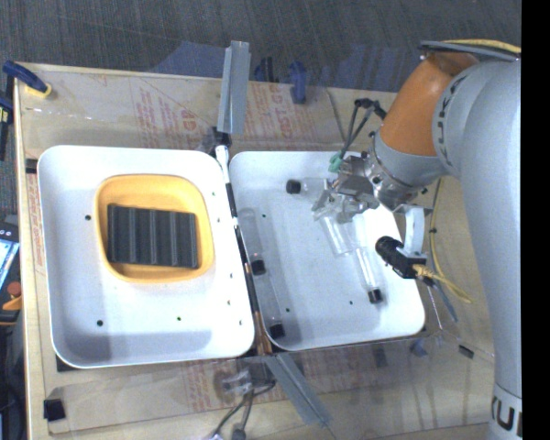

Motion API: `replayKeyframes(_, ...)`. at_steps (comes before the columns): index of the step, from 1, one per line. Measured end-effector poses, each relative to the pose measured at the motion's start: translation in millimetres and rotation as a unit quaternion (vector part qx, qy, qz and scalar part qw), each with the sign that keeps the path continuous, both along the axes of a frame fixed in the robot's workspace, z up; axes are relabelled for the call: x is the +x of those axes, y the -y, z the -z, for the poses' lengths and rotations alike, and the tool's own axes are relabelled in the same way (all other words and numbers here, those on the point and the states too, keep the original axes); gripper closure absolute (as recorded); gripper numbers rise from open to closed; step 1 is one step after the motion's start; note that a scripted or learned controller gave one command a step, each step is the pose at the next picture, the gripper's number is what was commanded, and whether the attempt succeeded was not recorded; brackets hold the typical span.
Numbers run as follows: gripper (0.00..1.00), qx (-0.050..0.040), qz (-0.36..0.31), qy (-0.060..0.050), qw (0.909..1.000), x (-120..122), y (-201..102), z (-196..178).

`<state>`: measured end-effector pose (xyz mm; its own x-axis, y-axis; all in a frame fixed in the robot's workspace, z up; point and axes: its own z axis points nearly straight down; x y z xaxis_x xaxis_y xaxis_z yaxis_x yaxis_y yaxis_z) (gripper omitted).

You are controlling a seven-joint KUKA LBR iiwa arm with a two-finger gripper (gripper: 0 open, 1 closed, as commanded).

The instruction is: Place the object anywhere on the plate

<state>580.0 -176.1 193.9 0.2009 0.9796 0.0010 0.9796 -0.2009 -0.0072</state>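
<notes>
— Where is the thing that has to go on the plate?
— The dark ridged block [153, 236] lies flat on the yellow plate [151, 188], about in its middle. The plate sits in the left bin [64, 319].
— So the job looks finished?
— I'd judge so. The block rests wholly inside the plate's rim, and nothing touches it.
— And the hand?
— The hand [346, 227] is over the right bin [298, 296], well apart from the plate, on the arm [422, 117] that reaches in from that side. It carries nothing that I can make out. It blends into the white of the bin, though, so I cannot tell whether it is released or clenched.
— Anything else in that bin?
— A small black knob [293, 187] near the far wall, close to the hand. I can't say whether it has anything to do with the task.
— What's left, then?
— As far as I can judge, only drawing the arm clear of the bench [119, 90].
</notes>
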Motion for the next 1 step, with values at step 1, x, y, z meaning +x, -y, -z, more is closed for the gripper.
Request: replayKeyframes(1, 1.00, -0.0005, -0.092, 0.003, 0.9957, 20.4, -45.1, -70.5)
